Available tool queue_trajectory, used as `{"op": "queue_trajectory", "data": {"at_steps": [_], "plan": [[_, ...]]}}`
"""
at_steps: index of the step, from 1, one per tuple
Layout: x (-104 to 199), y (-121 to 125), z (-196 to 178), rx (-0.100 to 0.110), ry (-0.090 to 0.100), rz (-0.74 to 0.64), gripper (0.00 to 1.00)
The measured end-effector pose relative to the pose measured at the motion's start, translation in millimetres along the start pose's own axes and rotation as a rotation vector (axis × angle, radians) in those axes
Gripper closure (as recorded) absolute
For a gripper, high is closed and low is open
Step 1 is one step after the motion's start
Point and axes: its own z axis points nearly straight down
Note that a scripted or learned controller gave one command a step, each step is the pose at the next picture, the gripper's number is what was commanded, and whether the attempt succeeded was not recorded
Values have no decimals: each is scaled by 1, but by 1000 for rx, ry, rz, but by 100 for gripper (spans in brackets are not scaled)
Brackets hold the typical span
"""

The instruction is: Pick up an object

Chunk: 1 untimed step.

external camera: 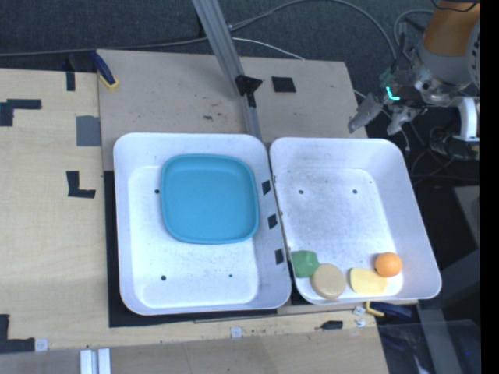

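Orange ball [387, 264] untouched in right bin [405, 179]; gripper [383, 118] spread open, empty, beyond rim. Nothing picked yet.

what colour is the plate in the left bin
Light blue; the plate lies flat in the left bin, clearest in the camera view.

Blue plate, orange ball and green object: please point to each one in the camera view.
Blue plate [209, 198]: camera view, middle of its flat face.
Orange ball [387, 265]: camera view, centre of its top.
Green object [304, 262]: camera view, middle of its upper surface.
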Motion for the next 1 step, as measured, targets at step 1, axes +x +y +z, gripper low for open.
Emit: {"op": "queue_trajectory", "data": {"at_steps": [1], "plan": [[0, 0, 0, 0, 0, 0, 0]]}}
